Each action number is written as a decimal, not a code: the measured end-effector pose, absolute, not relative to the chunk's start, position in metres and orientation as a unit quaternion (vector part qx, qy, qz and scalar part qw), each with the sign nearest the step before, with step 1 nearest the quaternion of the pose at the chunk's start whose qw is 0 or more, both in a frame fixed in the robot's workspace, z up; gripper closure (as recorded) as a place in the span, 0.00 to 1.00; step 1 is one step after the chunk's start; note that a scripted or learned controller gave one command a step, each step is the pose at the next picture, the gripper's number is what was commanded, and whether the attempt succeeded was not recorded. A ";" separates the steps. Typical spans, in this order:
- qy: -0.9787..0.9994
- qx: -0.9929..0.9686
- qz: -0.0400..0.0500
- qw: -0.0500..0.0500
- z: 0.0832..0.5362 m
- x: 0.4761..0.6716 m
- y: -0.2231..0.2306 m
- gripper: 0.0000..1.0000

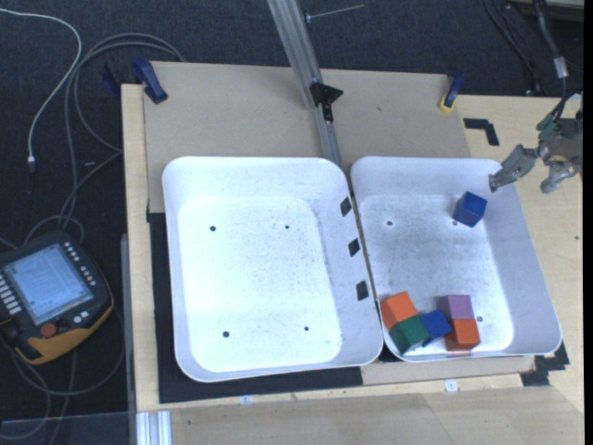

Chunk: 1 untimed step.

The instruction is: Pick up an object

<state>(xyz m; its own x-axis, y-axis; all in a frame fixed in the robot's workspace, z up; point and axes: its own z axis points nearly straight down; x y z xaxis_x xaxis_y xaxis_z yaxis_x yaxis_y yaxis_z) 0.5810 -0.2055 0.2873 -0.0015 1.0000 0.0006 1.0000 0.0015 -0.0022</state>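
Overhead, two shallow white bins are seen side by side on the desk [278, 109]. The gripper [530, 170] is seen at the right edge of the view, above the far right corner of the right bin [519, 248], just outside its rim. Its fingers [510, 168] are spread apart, and nothing is held between them.

A blue cube [470, 209] lies alone in the far right part of the right bin, near the right wall and just beside the gripper, though not touched by it. Bare bin floor is left around it toward the middle and the left wall, so open room is found on those sides.

The other blocks are crowded against the near edge of the right bin. An orange block [399, 308] is placed nearest the left wall, with a green block [410, 331] just in front of it and a second blue block [435, 324] touching the green one. A purple block [460, 306] and a red-orange block [463, 333] are set just to the right, pressed close together. Little free space is left between these five, and the near rim is close behind them.

The left bin [185, 248] is divided from the right one by a shared middle edge bearing black clips [353, 247]. A handheld control pendant [46, 290] is seen off the desk at the left.
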 end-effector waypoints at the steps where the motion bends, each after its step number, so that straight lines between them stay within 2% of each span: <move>1: -0.708 -0.706 0.001 0.001 0.177 0.657 -0.217 0.00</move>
<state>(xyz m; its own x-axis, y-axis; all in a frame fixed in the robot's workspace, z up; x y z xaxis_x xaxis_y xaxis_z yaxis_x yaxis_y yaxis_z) 0.6568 -0.2169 0.1768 -0.0030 1.0000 -0.0001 1.0000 0.0030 -0.0022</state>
